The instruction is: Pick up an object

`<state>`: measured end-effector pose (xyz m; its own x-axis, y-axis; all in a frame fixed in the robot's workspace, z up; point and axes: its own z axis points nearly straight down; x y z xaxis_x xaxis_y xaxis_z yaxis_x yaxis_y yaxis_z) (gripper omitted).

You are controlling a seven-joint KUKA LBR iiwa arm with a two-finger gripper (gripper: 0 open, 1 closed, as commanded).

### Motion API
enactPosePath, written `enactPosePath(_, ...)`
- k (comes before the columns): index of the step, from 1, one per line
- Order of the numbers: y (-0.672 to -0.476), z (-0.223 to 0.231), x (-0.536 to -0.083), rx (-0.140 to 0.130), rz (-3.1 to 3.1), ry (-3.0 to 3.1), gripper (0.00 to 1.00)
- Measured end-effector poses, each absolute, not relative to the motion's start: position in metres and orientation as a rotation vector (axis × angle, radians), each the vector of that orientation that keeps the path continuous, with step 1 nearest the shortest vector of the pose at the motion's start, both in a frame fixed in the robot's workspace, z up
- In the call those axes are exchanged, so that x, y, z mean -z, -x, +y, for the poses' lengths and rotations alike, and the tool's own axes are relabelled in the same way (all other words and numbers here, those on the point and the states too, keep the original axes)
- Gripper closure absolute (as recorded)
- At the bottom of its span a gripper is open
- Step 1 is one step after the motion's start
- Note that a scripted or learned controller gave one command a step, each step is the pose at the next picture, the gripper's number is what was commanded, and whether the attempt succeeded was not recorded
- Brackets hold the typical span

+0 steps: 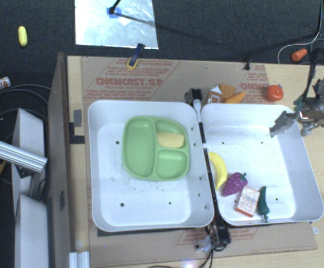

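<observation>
- The tool [287, 125] hangs over the upper right part of the right bin [306, 175], at the end of a grey metal wrist coming in from the right edge. Whether it is apart or together I cannot tell. Nothing shows in its grip.
- The right bin is a shallow white plastic tray with rounded corners. Its contents lie in the lower left part, well apart from the tool.
- A curved, smooth yellow banana [218, 168] lies against the bin's left wall.
- Just beside it sits a knobbly purple bunch of grapes [235, 183].
- A small flat packet [246, 201], white with red print, lies next to the grapes, and a dark green pepper-like piece [262, 202] touches its right side.
- The left bin [109, 200] holds a glossy pale green divided plate [155, 148] with three compartments. A soft-looking yellow lump [170, 140] rests in the upper right compartment.
- On the brown cardboard worktop [167, 74] behind the bins lie an orange carrot-shaped piece [232, 97] and a round red-orange tomato-like ball [274, 92].
</observation>
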<state>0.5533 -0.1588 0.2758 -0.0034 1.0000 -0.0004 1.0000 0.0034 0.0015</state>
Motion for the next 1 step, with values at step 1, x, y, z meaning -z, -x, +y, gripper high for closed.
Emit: enactPosePath(1,-0.506,-0.0967,-0.1218,0.009,2.237,-2.226,0.0)
